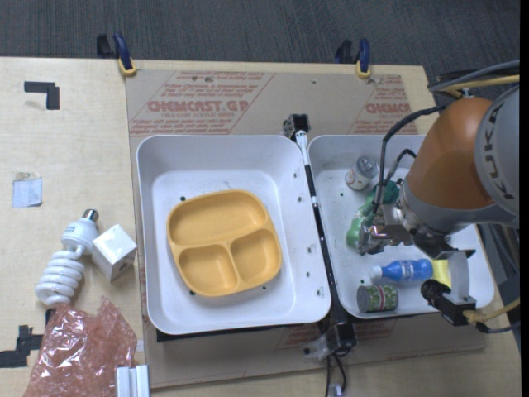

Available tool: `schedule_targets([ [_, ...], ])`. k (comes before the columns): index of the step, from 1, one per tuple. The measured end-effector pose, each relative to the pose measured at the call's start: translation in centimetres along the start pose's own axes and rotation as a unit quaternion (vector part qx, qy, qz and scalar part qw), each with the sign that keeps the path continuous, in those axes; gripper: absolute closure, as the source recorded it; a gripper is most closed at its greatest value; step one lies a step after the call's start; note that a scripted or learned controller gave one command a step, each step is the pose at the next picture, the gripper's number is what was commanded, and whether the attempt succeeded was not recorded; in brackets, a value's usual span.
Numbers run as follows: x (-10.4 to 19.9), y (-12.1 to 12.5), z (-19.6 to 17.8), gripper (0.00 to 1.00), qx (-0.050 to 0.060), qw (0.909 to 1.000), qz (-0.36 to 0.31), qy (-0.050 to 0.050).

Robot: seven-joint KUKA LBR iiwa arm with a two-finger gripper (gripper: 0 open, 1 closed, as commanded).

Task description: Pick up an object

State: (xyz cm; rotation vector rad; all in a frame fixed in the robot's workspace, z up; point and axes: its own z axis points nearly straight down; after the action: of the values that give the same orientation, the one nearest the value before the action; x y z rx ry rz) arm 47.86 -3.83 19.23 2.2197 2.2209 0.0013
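Arm low in the right bin, gripper (378, 231) down among crowded items

The gripper sits at the green object (360, 228) near the middle of the right bin (331, 160), but whether it is open, closed or gripping anything cannot be told, since the wrist and orange band hide it. The likely pick is that green object; just beside it lie a blue-and-white bottle (403, 270), a small dark can (378, 298) and, farther up, a small round item (361, 173). In my judgement the crowding is the risk: a closing grip could nudge the bottle or catch two things, or slip off the green object's uneven shape. The left bin (157, 304) holds a yellow divided plate (223, 242). On the pale bench (50, 164) to the left rest a spiral bulb (66, 263), a white cube (114, 251) and crumpled pink wrap (78, 354); dark carpet lies beyond.
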Motion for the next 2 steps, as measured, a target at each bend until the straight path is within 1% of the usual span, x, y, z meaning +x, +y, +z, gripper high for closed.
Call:
schedule_targets([
  [1, 0.0, 0.0, 0.0, 0.0, 0.0, 1.0, 0.0, 0.0],
  [2, -6.4, 5.2, 10.0, 0.0, 0.001, 1.0, 0.001, 0.0],
])
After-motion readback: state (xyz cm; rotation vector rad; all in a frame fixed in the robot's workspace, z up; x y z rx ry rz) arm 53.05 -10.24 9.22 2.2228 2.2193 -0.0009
